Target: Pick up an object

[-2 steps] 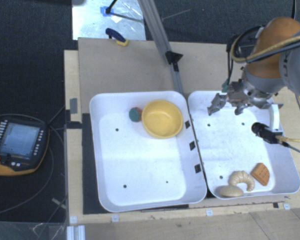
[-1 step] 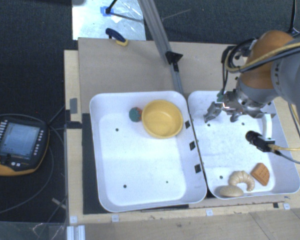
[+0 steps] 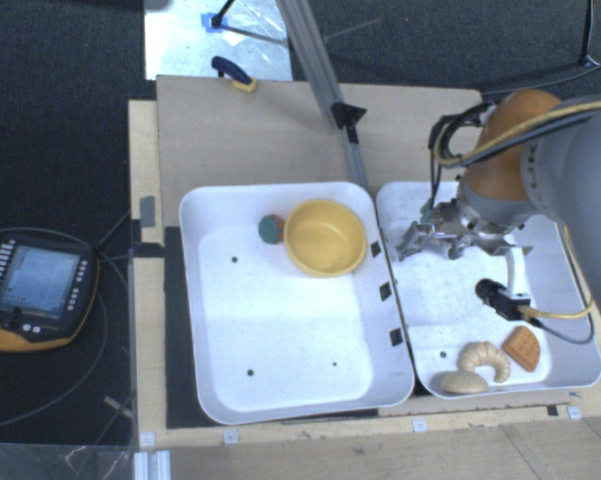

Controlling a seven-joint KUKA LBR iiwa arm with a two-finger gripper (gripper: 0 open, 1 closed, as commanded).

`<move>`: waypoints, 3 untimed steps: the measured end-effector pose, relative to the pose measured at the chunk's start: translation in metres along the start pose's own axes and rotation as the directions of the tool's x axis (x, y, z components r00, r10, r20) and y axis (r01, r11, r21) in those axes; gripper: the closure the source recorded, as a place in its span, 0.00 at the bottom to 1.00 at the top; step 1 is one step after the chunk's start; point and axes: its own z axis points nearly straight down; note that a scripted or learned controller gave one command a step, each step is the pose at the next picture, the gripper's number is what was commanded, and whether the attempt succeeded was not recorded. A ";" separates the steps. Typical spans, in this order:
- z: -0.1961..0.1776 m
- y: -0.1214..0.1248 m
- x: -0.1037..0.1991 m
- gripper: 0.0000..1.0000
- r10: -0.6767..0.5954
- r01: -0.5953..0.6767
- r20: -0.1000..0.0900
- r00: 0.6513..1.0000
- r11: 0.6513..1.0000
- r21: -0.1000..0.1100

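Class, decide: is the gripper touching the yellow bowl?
Apart. The camera view shows the gripper over the right bin, the yellow bowl in the left bin.

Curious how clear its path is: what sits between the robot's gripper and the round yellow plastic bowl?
In the camera view, only bare floor and the adjoining rims of two shallow white bins separate gripper and yellow bowl.

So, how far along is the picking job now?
Nothing looks picked yet: the croissant, bread roll and orange cracker lie in the right bin. The gripper is over that bin's far left part, apart from them. Reaching, gripping and lifting one remain.
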 end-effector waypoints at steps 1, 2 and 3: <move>-0.013 0.002 0.000 1.00 0.000 0.000 0.000 1.000 1.000 -0.005; -0.073 -0.001 -0.007 1.00 0.000 0.000 0.001 1.000 1.000 -0.009; -0.118 -0.004 -0.003 1.00 -0.001 0.001 0.000 1.000 1.000 -0.008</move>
